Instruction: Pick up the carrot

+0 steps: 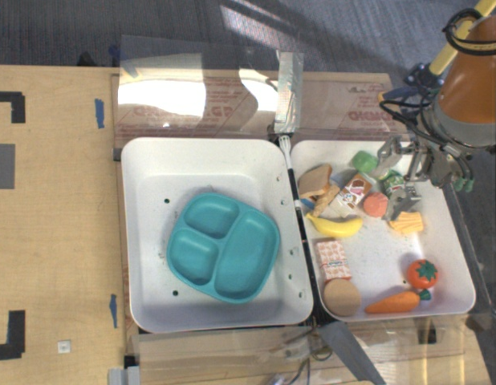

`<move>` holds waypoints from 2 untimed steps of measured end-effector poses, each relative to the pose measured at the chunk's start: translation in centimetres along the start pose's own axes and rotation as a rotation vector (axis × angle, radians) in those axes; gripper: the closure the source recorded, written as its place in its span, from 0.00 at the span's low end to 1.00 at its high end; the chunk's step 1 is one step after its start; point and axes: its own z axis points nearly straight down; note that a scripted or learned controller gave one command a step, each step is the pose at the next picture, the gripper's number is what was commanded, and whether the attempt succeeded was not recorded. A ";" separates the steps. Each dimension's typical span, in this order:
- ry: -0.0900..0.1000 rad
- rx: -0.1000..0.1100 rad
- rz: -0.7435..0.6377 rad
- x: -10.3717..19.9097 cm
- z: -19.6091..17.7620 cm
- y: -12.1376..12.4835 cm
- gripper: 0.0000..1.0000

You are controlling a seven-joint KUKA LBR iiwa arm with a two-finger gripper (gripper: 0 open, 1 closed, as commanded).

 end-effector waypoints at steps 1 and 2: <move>-0.007 0.002 0.075 0.2 11.1 -3.0 0.00; 0.004 0.001 0.234 8.2 13.2 -10.1 0.00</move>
